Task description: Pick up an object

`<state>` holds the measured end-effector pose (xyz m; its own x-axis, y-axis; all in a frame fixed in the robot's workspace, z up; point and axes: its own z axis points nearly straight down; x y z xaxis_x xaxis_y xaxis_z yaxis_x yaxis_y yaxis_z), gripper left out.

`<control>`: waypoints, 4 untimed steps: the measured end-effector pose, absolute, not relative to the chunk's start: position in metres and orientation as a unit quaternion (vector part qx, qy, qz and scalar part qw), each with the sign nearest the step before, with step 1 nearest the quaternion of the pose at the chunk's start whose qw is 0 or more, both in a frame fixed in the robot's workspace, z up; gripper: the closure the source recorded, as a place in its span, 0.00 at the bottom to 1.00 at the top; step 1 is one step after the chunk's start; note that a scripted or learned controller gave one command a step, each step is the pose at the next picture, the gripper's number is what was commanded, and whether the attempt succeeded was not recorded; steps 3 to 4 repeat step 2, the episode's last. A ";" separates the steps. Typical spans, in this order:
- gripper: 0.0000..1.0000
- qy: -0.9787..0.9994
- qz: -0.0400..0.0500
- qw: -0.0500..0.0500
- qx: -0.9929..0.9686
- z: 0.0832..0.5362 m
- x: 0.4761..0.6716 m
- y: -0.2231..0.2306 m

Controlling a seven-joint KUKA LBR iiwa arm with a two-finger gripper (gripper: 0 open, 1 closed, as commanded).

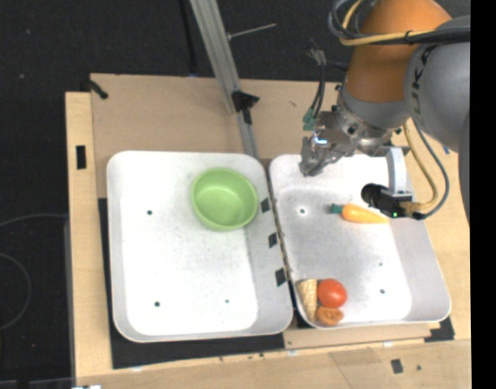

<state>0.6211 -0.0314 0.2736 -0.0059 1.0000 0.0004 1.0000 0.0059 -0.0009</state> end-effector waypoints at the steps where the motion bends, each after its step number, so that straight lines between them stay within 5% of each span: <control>1: 1.00 -0.709 0.001 0.001 -0.705 0.254 0.605 0.013; 2: 1.00 -0.708 0.000 0.000 -0.706 0.247 0.596 0.070; 4: 1.00 -0.708 0.000 0.000 -0.706 0.247 0.596 0.070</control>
